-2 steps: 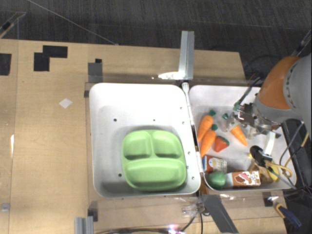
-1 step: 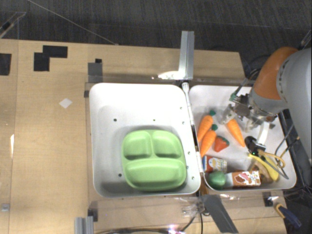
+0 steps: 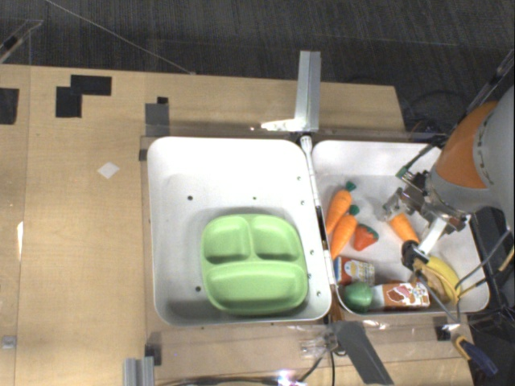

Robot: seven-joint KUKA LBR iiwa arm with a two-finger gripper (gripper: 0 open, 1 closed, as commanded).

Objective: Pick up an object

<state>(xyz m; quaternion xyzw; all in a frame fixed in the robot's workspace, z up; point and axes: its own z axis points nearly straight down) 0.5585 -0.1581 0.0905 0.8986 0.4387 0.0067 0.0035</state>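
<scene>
**Item 1 – L bin** (image 3: 173, 183): white, shallow, centre-left of frame. It holds 1 green divided tray (image 3: 253, 262) w/ 3 compartments, set toward the bin's lower right, close to the wall it shares w/ item 2.

**Item 2 – R bin** (image 3: 370, 167): white, centre-right of frame, side by side w/ the L bin. Contents as we count them:
- upper carrot (image 3: 341, 203) and lower carrot (image 3: 344, 232): both tilted along the left wall, green tops toward upper right.
- red strawberry-like piece (image 3: 366, 236): just right of the lower carrot.
- short orange piece (image 3: 402, 227): mid-bin.
- banana (image 3: 441, 276): lower right of bin.
- carton (image 3: 402, 295): lying flat by the bottom wall.
- small labelled box (image 3: 355, 269): just above the green round piece (image 3: 359, 297) in the lower-left corner.

**Item 3 – arm** (image 3: 471, 147): enters from the right edge of frame. The gripper (image 3: 400, 205) is over the upper-middle of the R bin. We cannot tell how open it is, nor whether it has hold of anything. The nearest obj. is the short orange piece, just below the gripper in the frame. We can't confirm contact.
</scene>
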